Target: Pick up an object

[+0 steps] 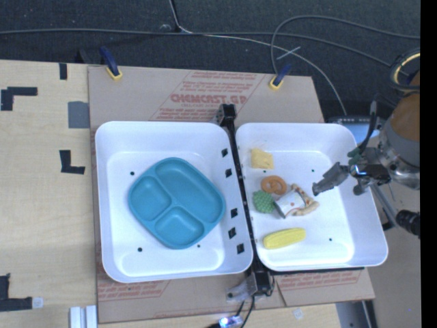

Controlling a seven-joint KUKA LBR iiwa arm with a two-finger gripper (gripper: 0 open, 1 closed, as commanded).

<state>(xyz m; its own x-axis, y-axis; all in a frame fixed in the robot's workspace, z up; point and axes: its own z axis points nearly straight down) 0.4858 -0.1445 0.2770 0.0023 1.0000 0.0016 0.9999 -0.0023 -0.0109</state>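
The right bin (341, 139) holds several small toy foods. A pale yellow wedge (261, 158) lies near its back left. An orange pretzel-like ring (273, 184) sits below it, with a green leafy piece (263, 201) beside it. A white, red and tan piece (296, 203) lies right of the green one, and a yellow corn cob (284, 238) rests near the front. My gripper (340, 184) hovers over the right side of this bin, open, with nothing between its fingers. One dark finger (328, 180) points left toward the tan piece, a short way apart from it.
The left bin (109, 142) holds a blue divided plate (176, 201). A black divider with clips (234, 183) runs between the bins. Cardboard (205, 94) lies under both, held by two blue-and-yellow clamps at the back. Cables cross the dark floor behind.
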